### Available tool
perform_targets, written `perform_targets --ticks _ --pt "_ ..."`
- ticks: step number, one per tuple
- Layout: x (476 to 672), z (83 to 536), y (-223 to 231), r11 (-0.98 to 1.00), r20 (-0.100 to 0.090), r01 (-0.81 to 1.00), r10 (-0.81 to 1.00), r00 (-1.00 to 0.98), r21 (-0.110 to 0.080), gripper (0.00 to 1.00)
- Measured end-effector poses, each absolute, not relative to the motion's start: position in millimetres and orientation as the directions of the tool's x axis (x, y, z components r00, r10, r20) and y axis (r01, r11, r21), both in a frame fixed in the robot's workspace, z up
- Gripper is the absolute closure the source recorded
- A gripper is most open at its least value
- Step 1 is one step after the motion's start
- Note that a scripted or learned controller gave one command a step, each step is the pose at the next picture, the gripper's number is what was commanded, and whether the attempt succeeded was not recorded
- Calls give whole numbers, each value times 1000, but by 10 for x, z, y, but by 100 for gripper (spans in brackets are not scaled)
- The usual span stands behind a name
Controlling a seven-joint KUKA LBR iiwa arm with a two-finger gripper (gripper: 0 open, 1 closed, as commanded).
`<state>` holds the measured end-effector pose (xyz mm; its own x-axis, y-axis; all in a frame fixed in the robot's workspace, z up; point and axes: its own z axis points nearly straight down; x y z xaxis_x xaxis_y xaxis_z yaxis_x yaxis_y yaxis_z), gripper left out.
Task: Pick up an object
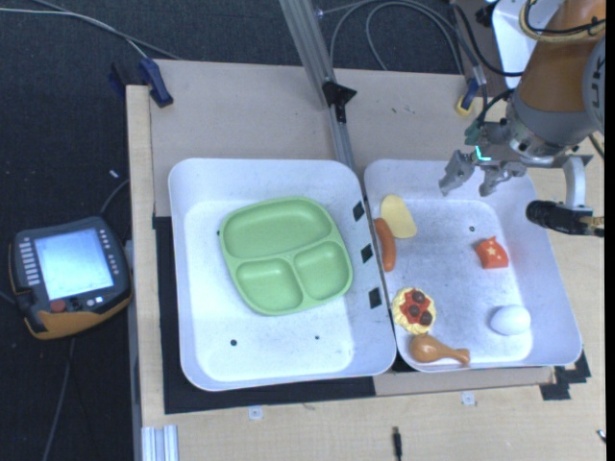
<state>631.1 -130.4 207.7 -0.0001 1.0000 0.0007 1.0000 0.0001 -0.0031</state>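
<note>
My gripper point(476, 178) hangs over the far edge of the right bin point(548, 257), its two fingers spread apart with nothing between them. Below it in that bin lie a yellow piece point(398, 216), a hot dog point(386, 243), a small red object point(492, 253), a white egg point(509, 320), a small pizza point(415, 308) and a chicken drumstick point(437, 351). The gripper is apart from all of them, nearest the red object and the yellow piece.
A green divided plate point(286, 254) lies in the left bin point(192, 286). A metal pole point(312, 56) slants down to the gap between the bins. A teach pendant point(67, 272) lies on the floor at left. Cables trail behind the bench.
</note>
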Motion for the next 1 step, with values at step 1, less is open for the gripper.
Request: perform_targets --ticks 1 --pt "6318 2090 -1304 1 0 1000 1000 -1 0 0"
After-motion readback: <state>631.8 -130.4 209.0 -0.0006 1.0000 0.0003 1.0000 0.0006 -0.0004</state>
